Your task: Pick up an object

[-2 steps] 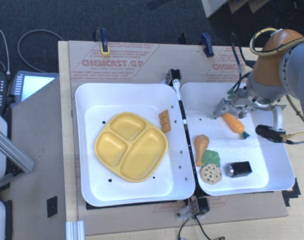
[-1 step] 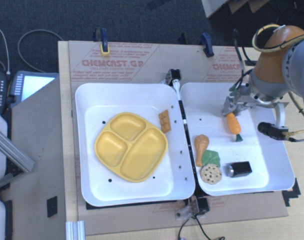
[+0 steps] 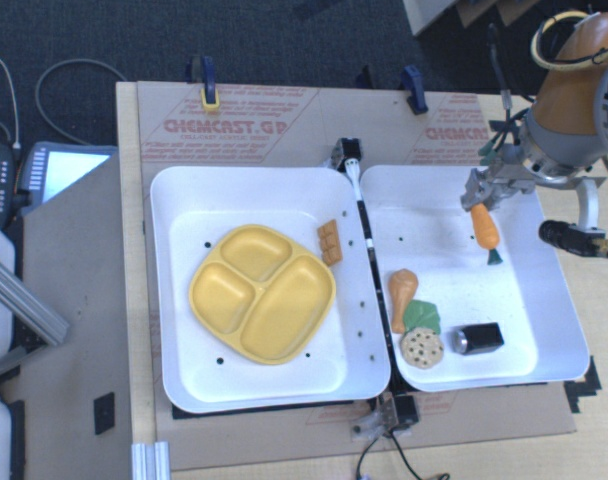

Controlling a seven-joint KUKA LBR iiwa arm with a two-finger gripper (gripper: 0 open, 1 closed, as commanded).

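My gripper (image 3: 478, 198) hangs over the upper right part of the right bin (image 3: 544, 298). An orange toy carrot (image 3: 484, 228) with a green tip points down and to the right, and its upper end sits between my fingers, which are shut on it. Lower in the same bin lie a toy drumstick (image 3: 401, 293), a green leafy piece (image 3: 422, 315), a round cookie (image 3: 421, 348) and a small dark can (image 3: 479, 339) on its side.
The left bin (image 3: 174, 268) holds a yellow divided plate (image 3: 262, 293) and a small brown waffle-like piece (image 3: 330, 240) by its right wall. A black rail (image 3: 364, 238) divides the bins. Blue clamps (image 3: 414, 83) stand at the bench's back edge.
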